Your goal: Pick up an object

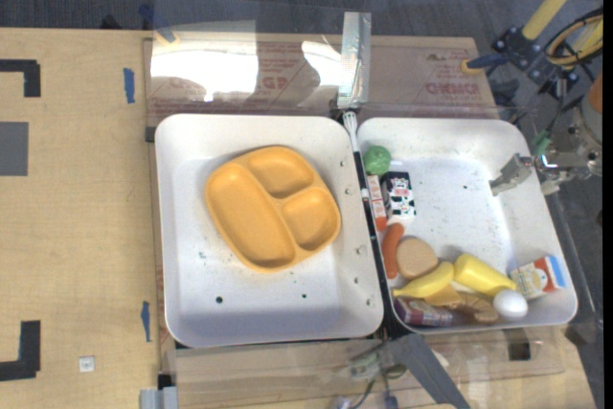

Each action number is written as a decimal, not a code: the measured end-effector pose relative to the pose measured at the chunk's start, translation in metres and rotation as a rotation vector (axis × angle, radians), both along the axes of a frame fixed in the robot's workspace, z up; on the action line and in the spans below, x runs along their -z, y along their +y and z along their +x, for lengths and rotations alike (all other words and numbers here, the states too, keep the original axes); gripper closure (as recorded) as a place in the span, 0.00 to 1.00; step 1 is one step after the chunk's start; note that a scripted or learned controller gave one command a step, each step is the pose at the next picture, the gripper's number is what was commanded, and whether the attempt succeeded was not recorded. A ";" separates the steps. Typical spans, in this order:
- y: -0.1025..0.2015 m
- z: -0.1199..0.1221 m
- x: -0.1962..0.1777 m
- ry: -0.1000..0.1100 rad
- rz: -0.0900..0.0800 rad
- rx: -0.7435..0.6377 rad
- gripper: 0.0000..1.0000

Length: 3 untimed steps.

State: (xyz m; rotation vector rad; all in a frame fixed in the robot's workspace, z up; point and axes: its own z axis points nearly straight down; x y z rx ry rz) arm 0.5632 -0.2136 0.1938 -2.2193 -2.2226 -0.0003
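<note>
While the toys are lying packed along the near edge of the right bin (536, 206), with an egg (510, 305) touching a yellow piece (482, 273), a carton (537, 277) just beside them and a banana (427, 282) against a brown round (416, 256), any descent there is risking a finger landing on a neighbour and knocking the target away. Farther back, a cow-print box (397, 194) and a green ball (376, 159) are sitting against the left wall, where a finger could be jamming on the rim. At the far right edge the gripper (518, 170) is hovering with nothing between its fingers, though I cannot tell how wide they are standing.
</note>
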 end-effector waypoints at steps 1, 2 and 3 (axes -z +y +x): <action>0.030 -0.044 0.106 -0.006 -0.002 0.019 0.00; 0.032 -0.082 0.106 -0.006 -0.001 0.004 0.00; 0.032 -0.082 0.107 -0.006 -0.001 0.004 0.00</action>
